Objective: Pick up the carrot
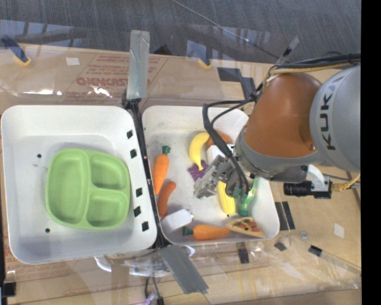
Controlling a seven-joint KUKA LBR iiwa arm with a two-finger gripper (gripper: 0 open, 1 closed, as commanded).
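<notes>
The desk (pixel 63 75) carries 2 white bins; the left bin (pixel 25 126) holds a green divided plate (pixel 87 188). In the right bin (pixel 178 116), the gripper (pixel 211 182) hangs low at the middle, among a yellow banana (pixel 198 146) and a purple piece (pixel 196 169); whether it is apart or clamped, I cannot tell. The carrot (pixel 160 170) lies at 9 o'clock from it, near the bin's left wall, untouched. Another carrot (pixel 209 232) lies at 6 o'clock.

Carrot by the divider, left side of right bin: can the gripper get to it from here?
Probably yes. The carrot lies uncovered along the right bin's left wall, and the gripper hovers just right of it. The wall and the sausage crowd it.
</notes>
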